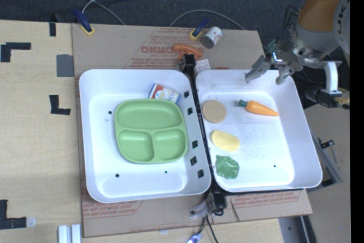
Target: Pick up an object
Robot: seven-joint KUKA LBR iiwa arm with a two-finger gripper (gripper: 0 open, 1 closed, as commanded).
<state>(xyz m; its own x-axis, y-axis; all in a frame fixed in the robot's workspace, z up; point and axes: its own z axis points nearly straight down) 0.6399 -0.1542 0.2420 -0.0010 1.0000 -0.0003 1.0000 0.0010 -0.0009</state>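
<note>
My gripper (269,73) hangs over the far edge of the right bin (296,139), its two fingers spread open with nothing between them. In that bin lie an orange carrot (260,108) just below the gripper, a tan round cookie (214,111), a yellow lemon-shaped piece (226,140) and a green leafy piece (227,167). The left bin (96,139) bears a green divided plate (151,130) and a small printed box (164,93) tucked behind it.
The grey arm with its orange band (321,8) comes in from the upper right. Behind the bins on the cardboard lie an orange clamp (186,49), a blue-yellow clip (199,29) and a small grey cylinder (211,37). Cables run across the dark floor.
</note>
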